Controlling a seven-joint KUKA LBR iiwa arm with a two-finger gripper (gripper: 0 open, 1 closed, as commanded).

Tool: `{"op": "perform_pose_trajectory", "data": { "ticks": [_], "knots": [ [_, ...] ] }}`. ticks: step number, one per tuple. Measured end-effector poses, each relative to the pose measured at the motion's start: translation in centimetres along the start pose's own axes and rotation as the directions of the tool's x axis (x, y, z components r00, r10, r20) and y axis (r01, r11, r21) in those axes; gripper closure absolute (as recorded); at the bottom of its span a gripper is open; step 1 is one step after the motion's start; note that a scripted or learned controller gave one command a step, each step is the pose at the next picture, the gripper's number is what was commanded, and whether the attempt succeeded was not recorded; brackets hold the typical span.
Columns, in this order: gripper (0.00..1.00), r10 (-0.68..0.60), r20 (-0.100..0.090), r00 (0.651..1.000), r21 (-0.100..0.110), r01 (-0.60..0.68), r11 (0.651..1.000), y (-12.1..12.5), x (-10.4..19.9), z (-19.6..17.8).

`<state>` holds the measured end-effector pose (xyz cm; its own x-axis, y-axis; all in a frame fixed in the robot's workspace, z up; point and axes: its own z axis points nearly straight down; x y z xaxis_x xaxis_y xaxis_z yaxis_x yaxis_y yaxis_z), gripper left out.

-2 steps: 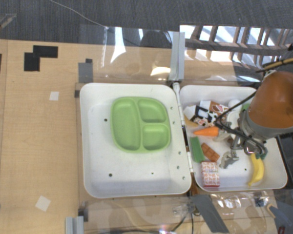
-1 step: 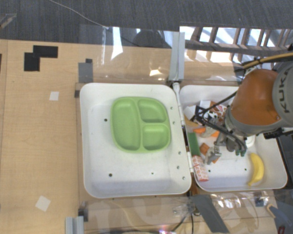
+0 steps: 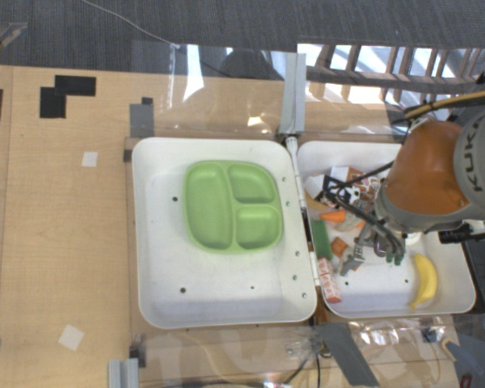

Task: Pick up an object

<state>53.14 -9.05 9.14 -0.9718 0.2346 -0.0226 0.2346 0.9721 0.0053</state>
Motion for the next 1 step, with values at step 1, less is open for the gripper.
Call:
{"op": "perform_pose_trajectory", "data": {
  "ticks": [1],
  "knots": [
    [0.0,0.135,-0.004,0.991,0.001,-0.135,0.991,0.5,-0.29,-0.02]
  ]
}}
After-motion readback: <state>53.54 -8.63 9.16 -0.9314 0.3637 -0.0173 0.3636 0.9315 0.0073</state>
